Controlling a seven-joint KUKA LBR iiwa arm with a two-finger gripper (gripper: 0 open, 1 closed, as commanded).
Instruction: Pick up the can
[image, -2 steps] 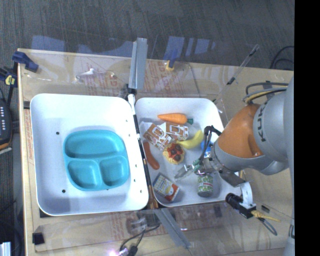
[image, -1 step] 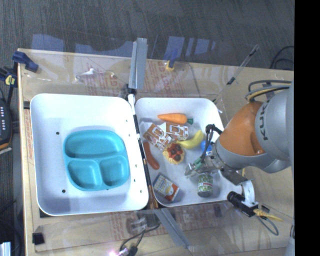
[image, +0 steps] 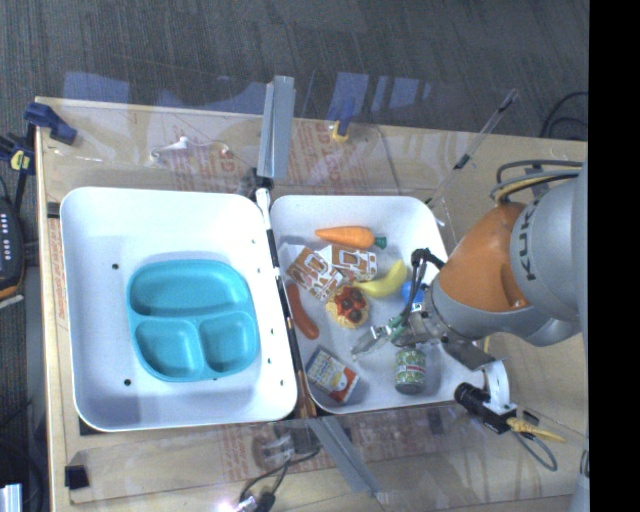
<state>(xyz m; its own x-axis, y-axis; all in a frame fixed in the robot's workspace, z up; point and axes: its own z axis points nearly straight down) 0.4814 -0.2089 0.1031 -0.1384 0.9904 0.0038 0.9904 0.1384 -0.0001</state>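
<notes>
- Left bin (image: 85, 300): shallow, white, holding a turquoise divided tray (image: 192, 318) with one long compartment on the far side and two smaller ones on the near side.
- Right bin (image: 300, 215): shallow, white, set just beside the left bin, holding the loose items below.
- Carrot (image: 345, 237): orange with a green end, lying across the far part of the right bin.
- Cartons (image: 330, 269): two small printed boxes, side by side, just near of the carrot.
- Banana (image: 385, 282): yellow, right of the cartons.
- Sausage (image: 301, 312): reddish-brown, lying along the left wall of the right bin.
- Fruit piece (image: 349, 306): red and yellow, at the middle of the bin, between sausage and banana.
- Pouch (image: 333, 375): flat printed packet with red on it, in the near left part of the right bin.
- Can (image: 411, 369): green-labelled, upright, near the near right corner of the right bin, apart from the pouch.
- Arm (image: 520, 270): grey with an orange band, reaching in from the right over the right edge of the bin.
- Gripper (image: 372, 339): low over the bin, just left and far of the can; its fingers stand spread, with nothing seen between them.
</notes>
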